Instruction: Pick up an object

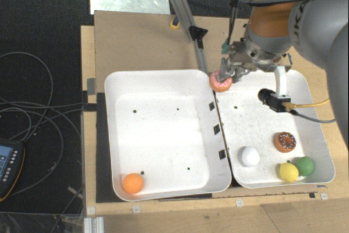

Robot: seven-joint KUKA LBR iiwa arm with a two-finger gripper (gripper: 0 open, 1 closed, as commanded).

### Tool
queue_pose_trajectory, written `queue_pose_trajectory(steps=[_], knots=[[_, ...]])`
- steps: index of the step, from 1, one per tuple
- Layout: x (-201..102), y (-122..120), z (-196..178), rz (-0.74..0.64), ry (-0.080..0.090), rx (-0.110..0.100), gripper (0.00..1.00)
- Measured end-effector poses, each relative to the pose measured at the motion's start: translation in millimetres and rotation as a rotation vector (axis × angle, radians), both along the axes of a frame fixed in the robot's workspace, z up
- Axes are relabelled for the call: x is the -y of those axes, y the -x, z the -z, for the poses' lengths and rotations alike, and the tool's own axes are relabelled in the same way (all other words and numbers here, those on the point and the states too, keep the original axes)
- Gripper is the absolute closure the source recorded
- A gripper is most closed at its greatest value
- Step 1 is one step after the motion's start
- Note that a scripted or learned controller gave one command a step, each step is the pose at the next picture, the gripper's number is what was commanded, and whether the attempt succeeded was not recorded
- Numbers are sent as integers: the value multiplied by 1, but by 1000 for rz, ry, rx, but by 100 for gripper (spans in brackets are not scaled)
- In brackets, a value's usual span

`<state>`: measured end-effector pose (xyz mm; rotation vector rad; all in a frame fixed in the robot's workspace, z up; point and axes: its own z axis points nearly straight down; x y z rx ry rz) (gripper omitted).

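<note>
Orange ball sits untouched, front of left bin. Gripper clamps pink donut at right bin's back corner; lift phase, next needs straight rise.

A pink-frosted ring doughnut, small and round, sits at the far end of the divide between the two bins, over the rims where they meet. Its upper part is hidden; whether it rests on the rims or is raised above them cannot be told.

A small orange ball lies in the near left corner of the left bin.

The right bin holds four items near its front edge:
- a white ball, toward the divide;
- a brown chocolate doughnut, lying flat;
- a yellow lemon-shaped piece, touching
- a green ball.
</note>
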<state>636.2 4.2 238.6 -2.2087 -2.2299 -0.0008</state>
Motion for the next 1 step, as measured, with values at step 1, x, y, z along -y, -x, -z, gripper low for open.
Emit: queue_pose_trajectory(steps=[1], knots=[[-62,12,-4,-2,-1,1,100]])
